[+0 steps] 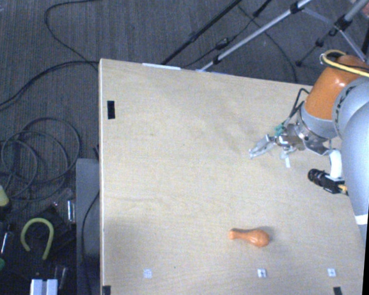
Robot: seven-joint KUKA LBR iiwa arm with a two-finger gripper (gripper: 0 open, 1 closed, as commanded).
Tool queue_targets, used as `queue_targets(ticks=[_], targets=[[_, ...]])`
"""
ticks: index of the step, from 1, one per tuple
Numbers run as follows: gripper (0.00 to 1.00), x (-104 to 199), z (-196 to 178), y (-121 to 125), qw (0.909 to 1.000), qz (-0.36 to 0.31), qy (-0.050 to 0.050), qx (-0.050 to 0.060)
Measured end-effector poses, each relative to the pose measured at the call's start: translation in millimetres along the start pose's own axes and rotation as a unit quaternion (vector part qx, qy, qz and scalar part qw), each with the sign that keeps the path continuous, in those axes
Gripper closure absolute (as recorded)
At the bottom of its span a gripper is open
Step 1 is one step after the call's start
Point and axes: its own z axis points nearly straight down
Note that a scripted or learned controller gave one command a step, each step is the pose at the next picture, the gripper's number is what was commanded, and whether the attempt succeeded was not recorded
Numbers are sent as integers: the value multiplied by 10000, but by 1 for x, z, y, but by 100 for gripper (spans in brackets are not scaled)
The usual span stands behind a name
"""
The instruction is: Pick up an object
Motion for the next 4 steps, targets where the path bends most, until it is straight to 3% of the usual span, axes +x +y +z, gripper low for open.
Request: queue_targets(ticks=[1, 2, 3, 4], targets=[[0, 34, -1, 4, 9973, -731, 1, -11], [0, 21, -73, 2, 10000, 56, 5, -14], [0, -2, -1, 0, 9950, -1001, -4, -9], [100, -2, -11, 0, 9950, -1000, -16, -17]])
